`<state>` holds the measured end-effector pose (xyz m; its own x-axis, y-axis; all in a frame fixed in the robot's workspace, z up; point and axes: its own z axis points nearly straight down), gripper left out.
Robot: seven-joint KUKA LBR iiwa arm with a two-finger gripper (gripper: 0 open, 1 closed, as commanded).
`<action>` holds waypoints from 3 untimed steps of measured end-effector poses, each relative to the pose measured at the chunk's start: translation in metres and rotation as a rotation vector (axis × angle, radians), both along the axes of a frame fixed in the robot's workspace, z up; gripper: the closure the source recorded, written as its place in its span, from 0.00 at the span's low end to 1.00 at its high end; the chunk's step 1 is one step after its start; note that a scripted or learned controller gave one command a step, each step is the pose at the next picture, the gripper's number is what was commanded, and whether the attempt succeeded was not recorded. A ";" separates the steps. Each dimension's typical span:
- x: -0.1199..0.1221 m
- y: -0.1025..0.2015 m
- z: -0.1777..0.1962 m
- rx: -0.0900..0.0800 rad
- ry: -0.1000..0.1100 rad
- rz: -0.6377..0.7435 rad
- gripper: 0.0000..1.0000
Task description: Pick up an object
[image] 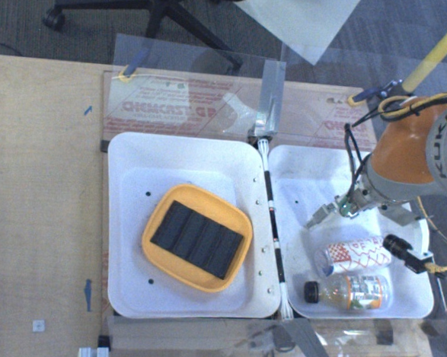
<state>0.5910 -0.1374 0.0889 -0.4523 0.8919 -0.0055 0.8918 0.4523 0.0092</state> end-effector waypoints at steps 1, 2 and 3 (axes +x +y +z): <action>-0.071 0.017 0.000 0.002 0.002 0.014 0.00; -0.070 0.015 0.011 0.003 -0.005 0.006 1.00; -0.053 0.074 0.143 0.001 0.009 -0.052 1.00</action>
